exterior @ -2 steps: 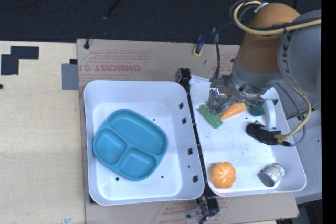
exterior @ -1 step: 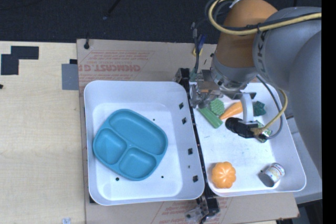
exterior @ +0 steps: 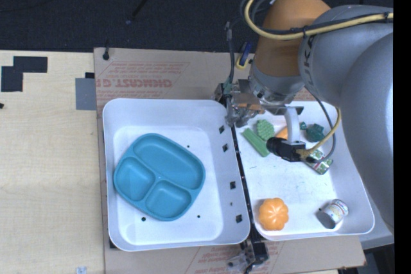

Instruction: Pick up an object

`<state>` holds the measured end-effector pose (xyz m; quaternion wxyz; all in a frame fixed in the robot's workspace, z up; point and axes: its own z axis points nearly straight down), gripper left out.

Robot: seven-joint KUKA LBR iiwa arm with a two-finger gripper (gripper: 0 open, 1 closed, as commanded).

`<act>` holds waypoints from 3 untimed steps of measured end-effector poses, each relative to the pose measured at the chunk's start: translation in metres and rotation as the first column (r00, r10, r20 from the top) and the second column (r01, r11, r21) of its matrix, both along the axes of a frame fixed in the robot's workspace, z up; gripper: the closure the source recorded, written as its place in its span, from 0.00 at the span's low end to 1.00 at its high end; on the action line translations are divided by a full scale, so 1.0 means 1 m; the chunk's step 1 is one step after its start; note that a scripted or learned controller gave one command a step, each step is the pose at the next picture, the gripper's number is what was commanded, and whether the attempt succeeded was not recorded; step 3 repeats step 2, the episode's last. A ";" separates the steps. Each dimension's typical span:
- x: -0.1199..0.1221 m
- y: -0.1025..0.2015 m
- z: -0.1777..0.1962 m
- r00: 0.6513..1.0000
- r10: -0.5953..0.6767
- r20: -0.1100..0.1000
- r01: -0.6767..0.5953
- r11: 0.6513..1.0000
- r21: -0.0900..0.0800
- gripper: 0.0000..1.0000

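While no object is seen lifted, the scene can be read from the lower edge of the frame upward. An orange fruit-like toy (exterior: 272, 213) and a small silver can (exterior: 332, 212) are seen lying apart at the bottom of the right bin (exterior: 359, 228). A blue divided plate (exterior: 159, 175) is held by the left bin (exterior: 122, 228). Higher in the right bin, a green ridged block (exterior: 260, 136) lies with its long axis running diagonally, just below and right of the gripper (exterior: 241, 113), beside a teal piece (exterior: 314, 132). Whether the fingers are open cannot be told. Beyond, the cardboard-covered surface (exterior: 160, 74) is seen.
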<state>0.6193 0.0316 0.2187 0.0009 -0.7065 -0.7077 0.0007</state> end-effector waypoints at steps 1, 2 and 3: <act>-0.005 -0.007 0.017 1.000 -0.002 0.000 0.002 1.000 0.000 1.00; -0.005 -0.005 -0.001 1.000 0.000 -0.003 0.000 1.000 -0.001 1.00; -0.005 -0.005 -0.001 1.000 0.000 -0.003 0.000 1.000 -0.001 1.00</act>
